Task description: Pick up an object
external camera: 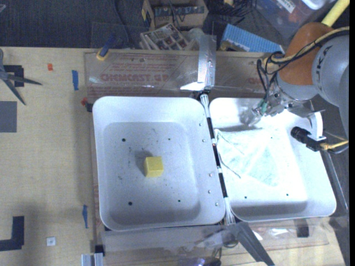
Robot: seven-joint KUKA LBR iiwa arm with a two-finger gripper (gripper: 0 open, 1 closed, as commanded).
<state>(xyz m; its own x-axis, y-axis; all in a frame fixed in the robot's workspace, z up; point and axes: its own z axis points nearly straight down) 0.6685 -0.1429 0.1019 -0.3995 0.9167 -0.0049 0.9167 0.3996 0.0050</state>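
Note:
A small yellow cube [154, 166] lies near the middle of the left bin [111, 115]. In the right bin [316, 204] a crumpled piece of clear plastic [252, 157] spreads over the floor. My gripper [256, 115] hangs over the far left corner of the right bin, above the upper edge of the plastic and well right of the cube. Its tip is small and blurred against the bright bin.
The grey arm with its orange band [308, 43] comes in from the upper right, with cables looped near the wrist. A black connector [304, 134] juts over the right bin's right side. A metal divider [213, 143] runs between the bins.

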